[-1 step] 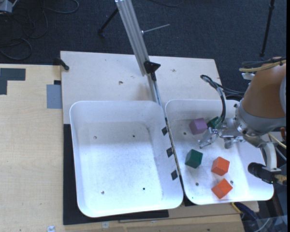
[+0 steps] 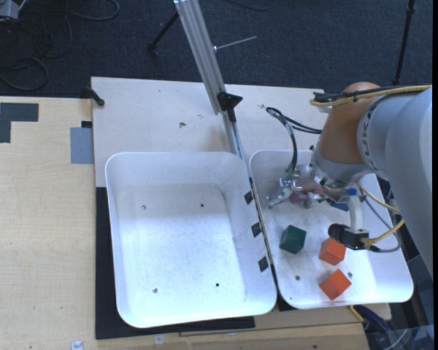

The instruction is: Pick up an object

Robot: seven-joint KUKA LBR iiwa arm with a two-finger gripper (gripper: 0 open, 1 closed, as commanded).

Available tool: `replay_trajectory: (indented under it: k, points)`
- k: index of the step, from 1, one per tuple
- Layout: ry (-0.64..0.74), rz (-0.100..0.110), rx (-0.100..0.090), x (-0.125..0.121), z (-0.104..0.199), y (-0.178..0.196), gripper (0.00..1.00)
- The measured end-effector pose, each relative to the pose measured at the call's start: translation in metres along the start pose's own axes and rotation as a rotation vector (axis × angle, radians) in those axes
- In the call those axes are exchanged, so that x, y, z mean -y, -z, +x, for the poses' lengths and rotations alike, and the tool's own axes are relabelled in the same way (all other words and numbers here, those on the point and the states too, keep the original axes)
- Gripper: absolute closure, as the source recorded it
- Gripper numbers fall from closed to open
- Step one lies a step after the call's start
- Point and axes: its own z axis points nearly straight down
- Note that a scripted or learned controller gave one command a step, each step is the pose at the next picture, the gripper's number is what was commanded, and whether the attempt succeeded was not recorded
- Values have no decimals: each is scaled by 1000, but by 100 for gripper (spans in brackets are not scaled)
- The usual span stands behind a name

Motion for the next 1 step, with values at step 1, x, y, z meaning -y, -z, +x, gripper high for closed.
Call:
replay_trajectory:
  k: [1]
  points:
    - [0, -11, 0, -31, 14, 95, 0]
